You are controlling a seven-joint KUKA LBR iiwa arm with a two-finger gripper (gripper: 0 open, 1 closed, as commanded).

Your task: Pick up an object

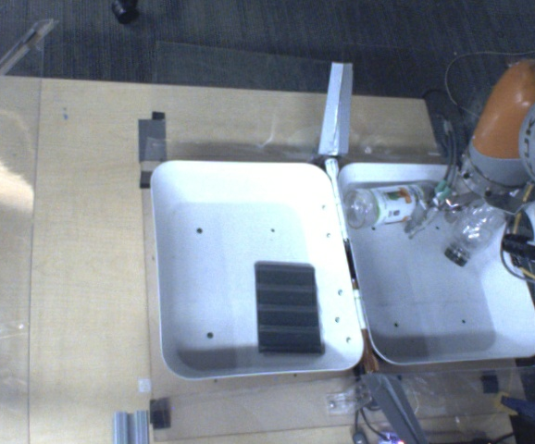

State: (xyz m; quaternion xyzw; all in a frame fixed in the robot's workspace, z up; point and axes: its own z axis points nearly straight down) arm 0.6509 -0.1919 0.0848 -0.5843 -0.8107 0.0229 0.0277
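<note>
**A:** How do the jaws of the two-finger gripper [434, 213] stand?

**B:** One cannot tell. The gripper sits low in the right shallow white plastic bin [453, 317], near its far wall, and its metal parts blur into a patch of clear, crinkled plastic [476, 222] at its 3 o'clock. Whether the jaws are spread or pressed together does not show.

**A:** What lies closest to it?

**B:** At its 9 o'clock, just beside it, a clear plastic bottle with a white, green and orange label [383, 205] lies on its side along the bin's far wall, its transparent end toward the left bin. Contact with the gripper cannot be made out. At the gripper's 5 o'clock, a small dark grey block [456, 254] rests on the bin floor.

**A:** And further out?

**B:** The grey arm with the orange band [517, 109] rises at 1 o'clock. Well apart, at 8 o'clock, a black ribbed rectangular pad [287, 307] lies flat in the left shallow white plastic bin [193, 248], toward its near edge.
</note>
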